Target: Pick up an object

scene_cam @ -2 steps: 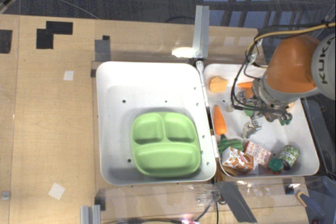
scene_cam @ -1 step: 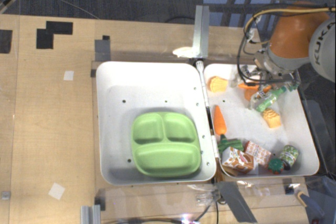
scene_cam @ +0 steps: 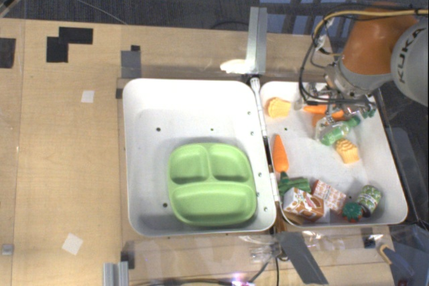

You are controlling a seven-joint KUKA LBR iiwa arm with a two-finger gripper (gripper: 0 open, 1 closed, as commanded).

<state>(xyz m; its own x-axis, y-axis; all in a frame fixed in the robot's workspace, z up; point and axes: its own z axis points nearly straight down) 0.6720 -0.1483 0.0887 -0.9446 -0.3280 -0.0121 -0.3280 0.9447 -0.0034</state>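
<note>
The grey arm's claw (scene_cam: 343, 110) hangs low over the far part of the right white bin (scene_cam: 395, 211), beside a clear green-tinted packet (scene_cam: 333, 134) that lies on the bin floor unlifted; its grip state cannot be told.

Gripper (scene_cam: 338, 118) above right white plastic bin (scene_cam: 395, 207); a green-and-clear crinkled packet (scene_cam: 333, 134) lies just below the fingertips, a yellow toy block (scene_cam: 348, 151) beyond it.
</note>
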